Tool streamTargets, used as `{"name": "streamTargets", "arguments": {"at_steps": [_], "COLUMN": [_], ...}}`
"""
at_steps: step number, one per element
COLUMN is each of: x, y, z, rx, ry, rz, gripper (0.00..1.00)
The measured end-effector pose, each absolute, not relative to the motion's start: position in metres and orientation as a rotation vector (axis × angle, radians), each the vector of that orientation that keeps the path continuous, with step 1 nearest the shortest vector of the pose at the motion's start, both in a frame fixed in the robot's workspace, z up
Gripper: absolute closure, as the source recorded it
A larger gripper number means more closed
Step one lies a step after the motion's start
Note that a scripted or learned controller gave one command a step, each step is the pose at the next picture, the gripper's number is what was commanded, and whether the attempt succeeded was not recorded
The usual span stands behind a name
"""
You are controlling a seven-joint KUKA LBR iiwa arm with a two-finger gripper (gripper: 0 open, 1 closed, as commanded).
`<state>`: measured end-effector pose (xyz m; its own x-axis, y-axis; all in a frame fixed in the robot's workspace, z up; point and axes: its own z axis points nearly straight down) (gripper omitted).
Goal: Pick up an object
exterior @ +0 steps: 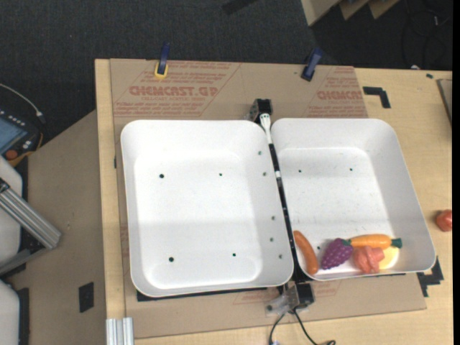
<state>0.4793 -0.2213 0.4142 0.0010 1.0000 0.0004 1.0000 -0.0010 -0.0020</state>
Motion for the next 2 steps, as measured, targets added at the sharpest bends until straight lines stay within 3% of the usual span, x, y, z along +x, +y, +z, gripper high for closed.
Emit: {"name": "streamTargets", "arguments": {"at_steps": [1, 2], "x": [0.479, 0.479], "y": [-0.129, -0.144], "z": [0.282, 0.284], "rx": [-2.203, -2.221], "ry": [-2.22, -2.219], "rz": [0.007, 0.001], "gripper": [1.0, 1.0]}}
